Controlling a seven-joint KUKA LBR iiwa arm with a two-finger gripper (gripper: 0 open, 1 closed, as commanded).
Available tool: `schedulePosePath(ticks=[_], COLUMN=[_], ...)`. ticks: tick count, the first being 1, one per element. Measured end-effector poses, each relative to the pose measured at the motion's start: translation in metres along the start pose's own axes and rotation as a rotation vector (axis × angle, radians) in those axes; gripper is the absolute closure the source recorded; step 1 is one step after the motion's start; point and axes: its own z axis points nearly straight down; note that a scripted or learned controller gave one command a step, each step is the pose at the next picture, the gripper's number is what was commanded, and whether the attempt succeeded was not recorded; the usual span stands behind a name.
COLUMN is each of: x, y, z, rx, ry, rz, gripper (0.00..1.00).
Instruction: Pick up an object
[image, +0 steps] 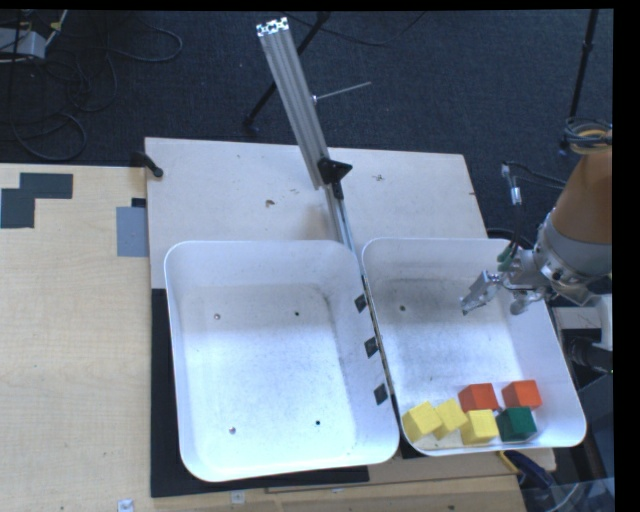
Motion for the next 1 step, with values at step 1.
schedulePosePath(ticks=[1], x=[0.0044], y=[0.0216], z=[0.1004], rx=[-0.003], ry=[-0.002], rz=[-0.004], gripper=[0.00])
